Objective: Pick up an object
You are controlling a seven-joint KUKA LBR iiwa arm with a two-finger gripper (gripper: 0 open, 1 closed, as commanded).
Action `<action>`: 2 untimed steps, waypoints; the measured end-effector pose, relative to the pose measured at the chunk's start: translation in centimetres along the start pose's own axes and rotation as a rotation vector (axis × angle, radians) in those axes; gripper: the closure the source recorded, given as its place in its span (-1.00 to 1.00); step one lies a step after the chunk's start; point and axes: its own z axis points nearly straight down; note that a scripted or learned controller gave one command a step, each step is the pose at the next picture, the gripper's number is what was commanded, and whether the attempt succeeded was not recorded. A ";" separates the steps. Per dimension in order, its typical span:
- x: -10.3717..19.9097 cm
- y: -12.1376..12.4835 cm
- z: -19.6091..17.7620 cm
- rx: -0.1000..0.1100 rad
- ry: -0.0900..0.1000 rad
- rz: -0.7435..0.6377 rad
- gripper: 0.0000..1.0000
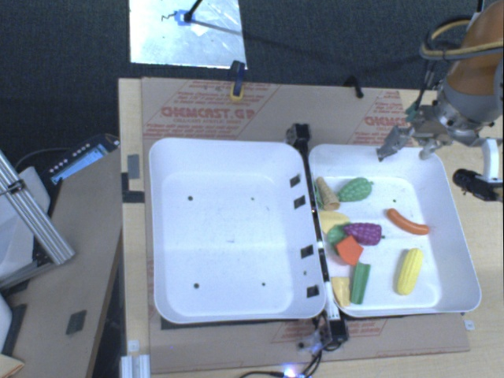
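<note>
I see gripper [407, 146] spread, empty, above right bin [449, 235] far rim; hot dog [407, 222], corn [408, 270] below.

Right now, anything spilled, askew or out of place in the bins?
Nothing spilled. The toy foods all lie inside the right bin, crowded toward its left wall: corn, sausage, purple grapes, green cucumber. The gripper hovers open above that bin's far edge, holding nothing.
</note>
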 end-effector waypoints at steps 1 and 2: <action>-4.8 -3.9 6.0 0.006 0.000 0.006 -1.00; 6.2 1.8 13.8 -0.001 0.003 -0.012 -1.00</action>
